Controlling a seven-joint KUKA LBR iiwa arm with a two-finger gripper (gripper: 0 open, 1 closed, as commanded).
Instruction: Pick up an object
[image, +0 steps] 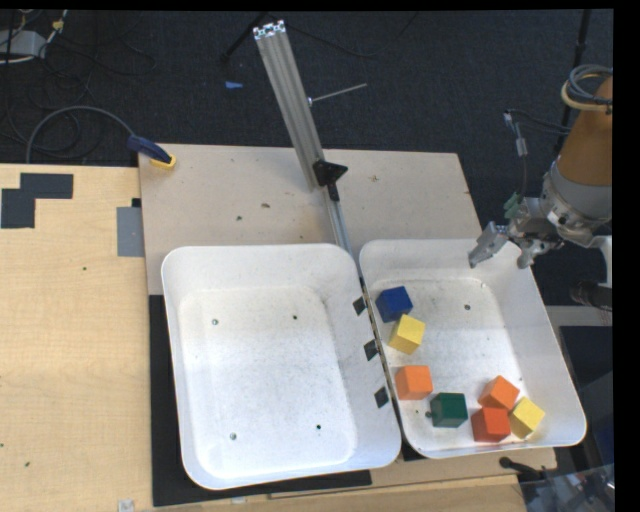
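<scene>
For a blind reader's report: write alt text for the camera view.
Seen from above, the arm's claw hangs open over the far edge of the right bin, holding nothing. That bin holds seven blocks: blue, two yellow, three orange and green. The left bin sits beside it.

Glossy white bins (270, 262), seemingly plastic, matt wooden bench (400, 190)
</scene>
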